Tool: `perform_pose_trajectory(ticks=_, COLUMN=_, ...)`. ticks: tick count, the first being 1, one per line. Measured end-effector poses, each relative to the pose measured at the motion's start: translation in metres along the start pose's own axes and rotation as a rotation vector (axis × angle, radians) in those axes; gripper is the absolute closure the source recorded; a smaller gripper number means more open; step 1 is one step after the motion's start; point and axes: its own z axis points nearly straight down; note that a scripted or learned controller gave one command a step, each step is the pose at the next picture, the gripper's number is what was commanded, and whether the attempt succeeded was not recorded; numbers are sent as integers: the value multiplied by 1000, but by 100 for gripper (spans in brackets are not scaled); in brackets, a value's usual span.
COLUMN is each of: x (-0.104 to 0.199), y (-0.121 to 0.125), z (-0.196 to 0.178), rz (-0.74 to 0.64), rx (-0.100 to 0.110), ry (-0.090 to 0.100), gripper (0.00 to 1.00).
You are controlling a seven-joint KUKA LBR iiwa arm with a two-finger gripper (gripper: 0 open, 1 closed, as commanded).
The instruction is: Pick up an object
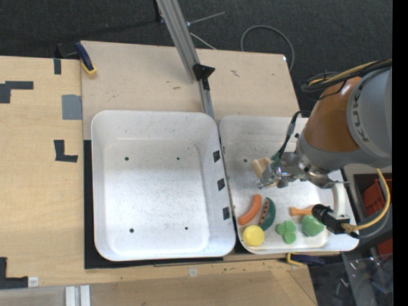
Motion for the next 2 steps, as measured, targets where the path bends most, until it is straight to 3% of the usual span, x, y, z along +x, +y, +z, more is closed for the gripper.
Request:
perform_pose_trajectory(ticks=1, x=-8, y=2, z=-60, rz=0, rx=-2, ry=-1, gripper=100)
perform_pose_trajectory(ticks=2, x=-8, y=2, z=-76, rz=-1, rx=1, ry=0, gripper=100)
